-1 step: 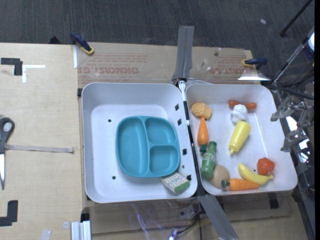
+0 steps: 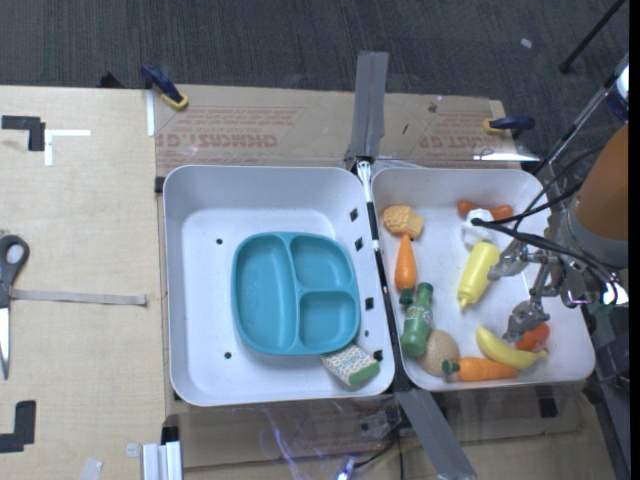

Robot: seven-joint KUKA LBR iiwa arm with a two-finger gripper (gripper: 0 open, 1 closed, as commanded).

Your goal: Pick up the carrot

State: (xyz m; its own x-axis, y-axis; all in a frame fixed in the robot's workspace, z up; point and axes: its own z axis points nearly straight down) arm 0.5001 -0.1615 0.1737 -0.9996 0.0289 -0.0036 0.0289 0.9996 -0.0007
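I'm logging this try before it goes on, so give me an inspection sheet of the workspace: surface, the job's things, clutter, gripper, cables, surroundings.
Surface: two shallow white bins side by side, left bin, right bin, on a cardboard-covered bench.
Job's things: orange toy carrot by the right bin's left wall; a second orange carrot lies at its front edge.
Clutter: yellow squeeze bottle, yellow banana, green bottle, tan waffle-like piece in the right bin; teal divided plate and green-and-cream sponge in the left bin.
Gripper: metal two-finger gripper low over the right bin near the banana; finger state unclear.
Cables: black cables run to the wrist.
Surroundings: scissors on the bench at left, blue clamps at the back.
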